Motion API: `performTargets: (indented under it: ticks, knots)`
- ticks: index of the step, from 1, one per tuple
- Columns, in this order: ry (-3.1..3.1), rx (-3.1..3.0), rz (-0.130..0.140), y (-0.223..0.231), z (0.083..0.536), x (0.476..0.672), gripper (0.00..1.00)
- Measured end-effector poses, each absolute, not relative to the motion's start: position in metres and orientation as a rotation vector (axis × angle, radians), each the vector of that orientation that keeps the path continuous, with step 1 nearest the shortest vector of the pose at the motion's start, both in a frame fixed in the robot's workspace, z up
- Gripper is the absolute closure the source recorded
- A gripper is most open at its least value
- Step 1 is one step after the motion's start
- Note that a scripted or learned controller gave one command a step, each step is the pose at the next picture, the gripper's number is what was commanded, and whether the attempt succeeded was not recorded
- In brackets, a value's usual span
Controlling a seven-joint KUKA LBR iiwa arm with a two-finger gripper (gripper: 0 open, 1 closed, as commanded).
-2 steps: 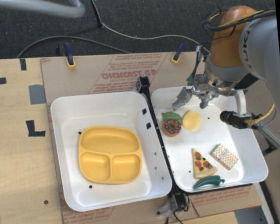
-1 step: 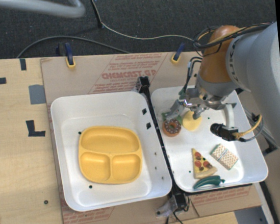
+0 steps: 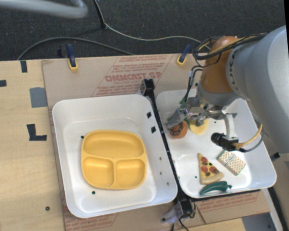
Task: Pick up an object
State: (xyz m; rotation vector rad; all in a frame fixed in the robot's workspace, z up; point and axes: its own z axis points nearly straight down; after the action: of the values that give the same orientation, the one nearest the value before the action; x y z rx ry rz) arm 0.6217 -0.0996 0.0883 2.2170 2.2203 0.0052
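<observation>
Claw [image 3: 185, 119] above round orange toy [image 3: 178, 129]

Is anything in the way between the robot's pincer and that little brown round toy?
Nothing visible is. The pincer hangs right over the brown round toy in the right bin, with no object between them.

Yellow divided plate [image 3: 113, 158] in left bin [image 3: 66, 145]; hand [image 3: 188, 117] over right bin [image 3: 260, 177].

glossy plastic yellow tray [image 3: 113, 158], smooth white bins [image 3: 66, 145]
</observation>
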Motion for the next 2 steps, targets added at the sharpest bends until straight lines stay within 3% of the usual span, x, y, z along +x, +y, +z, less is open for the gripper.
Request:
performTargets:
  ticks: [1,2]
  knots:
    - [2.222,2.213,0.006,-0.099,0.098,0.622,1.0]
    - [2.223,2.218,0.002,-0.097,0.143,0.629,1.0]
